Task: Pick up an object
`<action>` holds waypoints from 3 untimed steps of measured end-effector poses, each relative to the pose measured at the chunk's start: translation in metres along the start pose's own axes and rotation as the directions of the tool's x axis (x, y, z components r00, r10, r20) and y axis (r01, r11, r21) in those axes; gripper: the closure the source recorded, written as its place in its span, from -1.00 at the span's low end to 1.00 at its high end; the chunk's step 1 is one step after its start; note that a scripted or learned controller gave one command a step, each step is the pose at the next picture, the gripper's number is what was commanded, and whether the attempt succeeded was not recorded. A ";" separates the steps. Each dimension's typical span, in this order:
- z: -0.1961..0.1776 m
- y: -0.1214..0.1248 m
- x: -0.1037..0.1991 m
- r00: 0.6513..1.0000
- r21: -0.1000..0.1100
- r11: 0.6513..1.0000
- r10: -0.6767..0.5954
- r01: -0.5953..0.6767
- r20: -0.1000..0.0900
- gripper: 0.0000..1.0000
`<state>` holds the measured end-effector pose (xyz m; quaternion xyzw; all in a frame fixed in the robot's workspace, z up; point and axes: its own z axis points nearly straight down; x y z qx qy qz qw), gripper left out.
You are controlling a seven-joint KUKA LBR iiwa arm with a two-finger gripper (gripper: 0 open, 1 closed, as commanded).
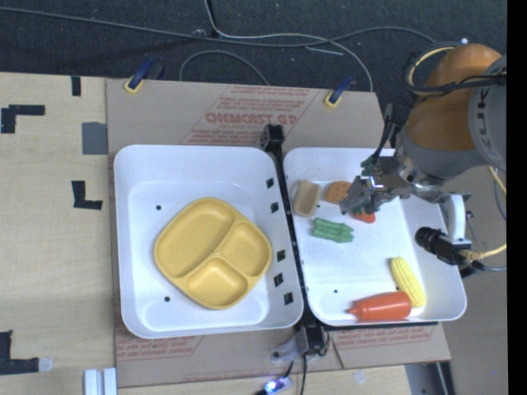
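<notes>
Orange-red small object (365, 216) lies directly under the pincer (362, 202) in the right bin (445, 303); pincer spread cannot be told; green piece (332, 230) just left and nearer.

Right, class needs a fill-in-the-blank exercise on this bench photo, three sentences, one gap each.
1. The yellow divided plate lies in the ____ bin.
2. The corn cob lies beside a toy of ____ colour.
3. The gripper hangs over the ____ bin.

Missing words: left; orange-red; right
</notes>
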<state>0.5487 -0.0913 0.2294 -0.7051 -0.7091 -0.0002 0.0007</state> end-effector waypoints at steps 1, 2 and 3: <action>-0.004 -0.005 0.062 1.000 0.001 1.000 -0.001 0.001 0.000 1.00; -0.004 -0.010 0.125 1.000 0.001 1.000 -0.001 0.001 0.000 1.00; 0.009 -0.006 0.180 1.000 0.002 1.000 -0.001 0.001 0.001 1.00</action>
